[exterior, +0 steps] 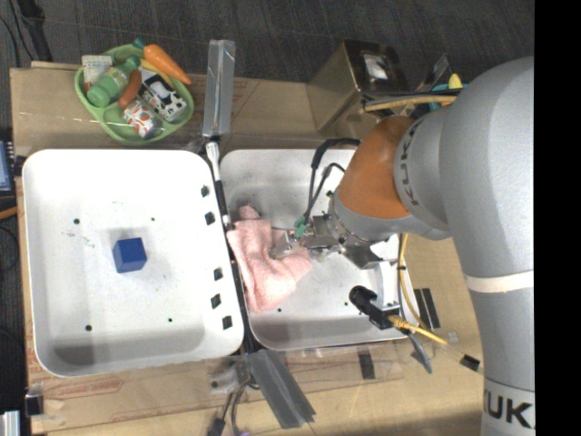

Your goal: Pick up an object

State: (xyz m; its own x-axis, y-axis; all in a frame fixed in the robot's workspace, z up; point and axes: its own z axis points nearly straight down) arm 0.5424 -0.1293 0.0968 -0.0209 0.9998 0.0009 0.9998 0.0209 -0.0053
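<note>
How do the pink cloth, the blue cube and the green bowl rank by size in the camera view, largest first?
1. Green bowl
2. Pink cloth, close to the bowl in size, so their order is unsure
3. Blue cube, clearly smallest

My arm (481,153) reaches in from the right, its grey bulk bent downward at the orange band (377,180) above my wrist. My gripper (289,243) points left and down (low, near the bin floor). My fingertips seem pressed close together, though clutter around them blurs this.
</note>
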